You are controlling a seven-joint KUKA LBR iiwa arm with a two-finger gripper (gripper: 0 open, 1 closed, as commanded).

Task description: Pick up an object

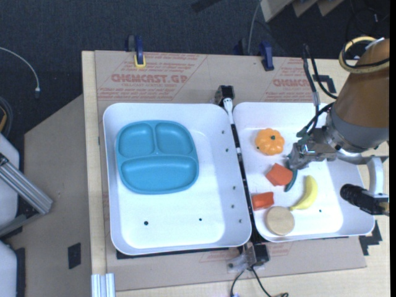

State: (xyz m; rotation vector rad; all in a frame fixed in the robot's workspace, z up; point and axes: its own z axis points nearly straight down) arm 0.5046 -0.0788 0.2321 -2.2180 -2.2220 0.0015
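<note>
pincer point(296, 173) over red block point(279, 175) | grip state unclear (fingers blurred) | banana point(307, 193) beside

We see the arm point(365, 98) cut off by the right edge. The gripper point(296, 169) overlaps one corner of the red block point(279, 175) (contact perhaps, though we cannot confirm it), and its fingers are too small to resolve.
</note>
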